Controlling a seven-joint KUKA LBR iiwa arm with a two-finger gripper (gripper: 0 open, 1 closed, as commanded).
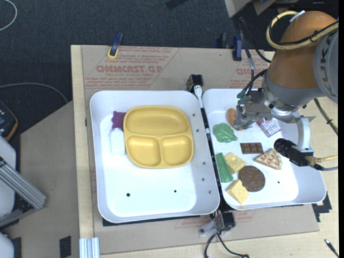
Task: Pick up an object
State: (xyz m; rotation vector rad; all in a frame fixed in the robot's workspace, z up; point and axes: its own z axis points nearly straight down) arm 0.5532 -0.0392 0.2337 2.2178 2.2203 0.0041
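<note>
two bins sit side by side. the left bin (pixel 107 198) holds a divided tray (pixel 158 135) toward its far side, with a small bottle (pixel 116 141) just left of it. the right bin (pixel 306 190) holds toy foods: a leaf (pixel 224 132) at left, a cookie (pixel 251 178) nearer, a pizza slice (pixel 270 159) to its right.

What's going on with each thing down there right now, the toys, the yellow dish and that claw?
Gripper: low over the right bin, by its far edge; finger state unclear.
Yellow divided plate: upright in the left bin, compartments bare.
White bottle: lying beside the plate.
Green leaf: flat, loose.
Chocolate bar: flat, untouched.
Pizza slice: flat.
Brown cookie: flat, between two cheese wedges.
</note>
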